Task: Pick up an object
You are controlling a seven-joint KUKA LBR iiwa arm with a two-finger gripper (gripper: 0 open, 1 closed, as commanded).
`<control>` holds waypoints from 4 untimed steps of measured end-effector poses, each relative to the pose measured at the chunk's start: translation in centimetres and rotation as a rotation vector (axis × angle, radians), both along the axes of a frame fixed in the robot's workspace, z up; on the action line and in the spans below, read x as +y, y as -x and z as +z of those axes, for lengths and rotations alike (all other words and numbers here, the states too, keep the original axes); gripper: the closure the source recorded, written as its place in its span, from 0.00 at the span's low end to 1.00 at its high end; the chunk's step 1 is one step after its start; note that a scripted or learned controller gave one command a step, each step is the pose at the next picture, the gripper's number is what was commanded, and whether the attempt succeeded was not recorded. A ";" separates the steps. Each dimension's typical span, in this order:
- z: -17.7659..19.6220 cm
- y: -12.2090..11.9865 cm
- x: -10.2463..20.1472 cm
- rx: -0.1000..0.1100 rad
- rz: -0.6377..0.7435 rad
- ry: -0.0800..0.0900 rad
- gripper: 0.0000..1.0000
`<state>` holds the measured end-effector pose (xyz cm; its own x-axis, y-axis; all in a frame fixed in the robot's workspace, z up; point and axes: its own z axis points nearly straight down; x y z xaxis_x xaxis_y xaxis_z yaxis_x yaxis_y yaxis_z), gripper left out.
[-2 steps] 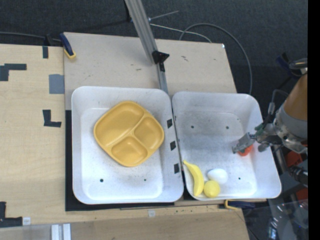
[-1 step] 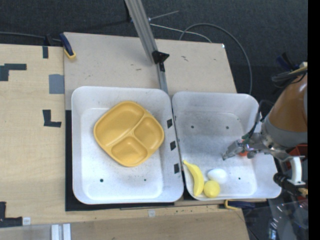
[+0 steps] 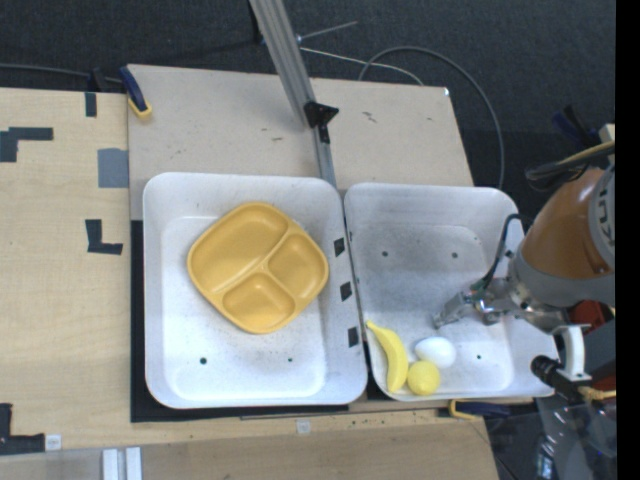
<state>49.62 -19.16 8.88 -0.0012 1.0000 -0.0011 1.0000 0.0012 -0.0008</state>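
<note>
Look at the two shallow white bins sitting side by side on your table, a pale, scuffed board with a metal pole crossing its top.

The left bin is a rounded-corner plastic tray with a dull, slightly worn floor. In it lies a yellow divided plate, smooth and matte, roughly square with soft corners, turned at an angle so it reads as a diamond. Raised ridges split it into three compartments.

The right bin has the same form, and its floor is smudged grey towards the middle. Your pickable things are bunched in its near corner, along the front wall. A yellow banana curves along the bin's left wall, smooth-skinned and tapering. Just beside it rests a white egg-shaped object, glossy and oval. In front of that, touching or nearly touching both, sits a small yellow lemon-like ball.

The arm comes in from the right, its orange band rounded above the grey wrist. The jaws are dull metal and point into the right bin, low over the floor, just above and to the right of the white egg-shaped object. They look slightly parted, but you cannot tell their spread for sure at this sharpness. Nothing shows between them.
</note>
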 end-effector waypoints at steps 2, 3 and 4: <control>7.2 -0.3 0.6 -0.005 0.001 0.000 1.00; 12.7 0.6 0.6 -0.004 0.000 0.000 1.00; 15.5 0.5 0.6 -0.003 0.001 0.000 1.00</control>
<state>49.15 -18.54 24.40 -0.0024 1.0000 -0.0010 1.0000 0.0024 0.0022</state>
